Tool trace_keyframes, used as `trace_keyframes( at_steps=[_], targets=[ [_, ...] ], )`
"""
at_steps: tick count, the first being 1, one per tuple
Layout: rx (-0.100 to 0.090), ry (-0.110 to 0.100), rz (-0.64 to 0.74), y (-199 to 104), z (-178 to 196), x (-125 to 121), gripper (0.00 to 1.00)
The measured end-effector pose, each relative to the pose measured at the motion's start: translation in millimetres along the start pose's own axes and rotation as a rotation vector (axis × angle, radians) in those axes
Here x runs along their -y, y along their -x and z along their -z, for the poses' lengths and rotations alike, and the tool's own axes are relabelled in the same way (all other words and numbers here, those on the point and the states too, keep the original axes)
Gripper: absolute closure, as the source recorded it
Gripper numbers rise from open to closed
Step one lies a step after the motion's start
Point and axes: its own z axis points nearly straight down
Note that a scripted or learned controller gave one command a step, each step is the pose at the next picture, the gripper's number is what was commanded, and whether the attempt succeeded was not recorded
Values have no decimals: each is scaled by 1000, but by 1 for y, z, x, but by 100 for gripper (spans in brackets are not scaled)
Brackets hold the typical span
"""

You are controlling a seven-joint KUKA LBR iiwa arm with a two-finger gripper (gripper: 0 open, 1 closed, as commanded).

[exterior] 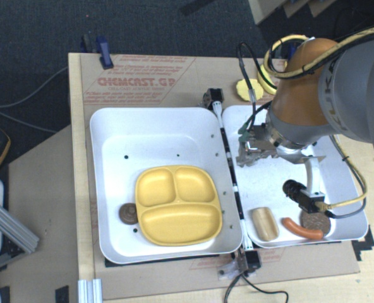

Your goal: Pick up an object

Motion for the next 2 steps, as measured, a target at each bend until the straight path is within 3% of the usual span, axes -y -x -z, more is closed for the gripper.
trace_keyframes(
  at_steps=[1,2],
  targets=[
    [3,-3,-10,7,-2,0,0],
    [8,9,-11,52,50,-75,0]
  ],
)
